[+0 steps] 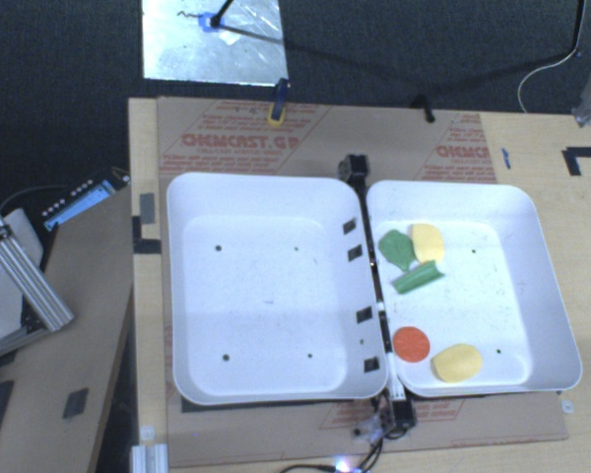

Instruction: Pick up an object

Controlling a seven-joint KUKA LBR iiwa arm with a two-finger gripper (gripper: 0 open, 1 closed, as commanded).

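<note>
The right bin [532,264] holds several small objects along its left side. A green leaf-shaped piece [396,248] lies next to a pale yellow block [427,241], with a green stick-like piece [417,279] just below them. Nearer the front lie a flat orange-red disc [411,344] and a yellow lemon-like lump [457,362].
The left bin [266,284] sits beside the right one, joined by a black clip strip [369,284]. Both rest on a cardboard sheet [236,141] on the bench. A shiny metal plate [213,26] lies at the back, and an aluminium frame [20,274] stands at the left.
</note>
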